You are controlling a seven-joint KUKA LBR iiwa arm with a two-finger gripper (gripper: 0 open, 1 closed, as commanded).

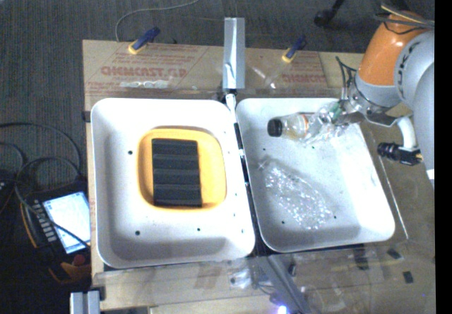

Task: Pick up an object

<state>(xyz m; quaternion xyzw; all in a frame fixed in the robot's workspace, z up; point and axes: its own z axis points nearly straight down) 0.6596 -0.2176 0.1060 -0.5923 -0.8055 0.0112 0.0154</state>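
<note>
A clear plastic bottle (302, 124) with a black cap lies on its side at the far edge of the right bin (381, 196), cap pointing left. My gripper (350, 110) hangs at the bottle's right end, near the bin's far right corner, and it is too small and dark to read. A crumpled clear plastic wrap (295, 192) lies in the middle of the right bin. In the left bin (113, 185) rests a yellow block with a black ridged top (181, 168).
The arm's orange band (385, 58) and grey links stand over the right bin's far right side. A metal post (233, 51) rises behind the gap between the bins. Blue clamps (143, 39) hold the cardboard at the back.
</note>
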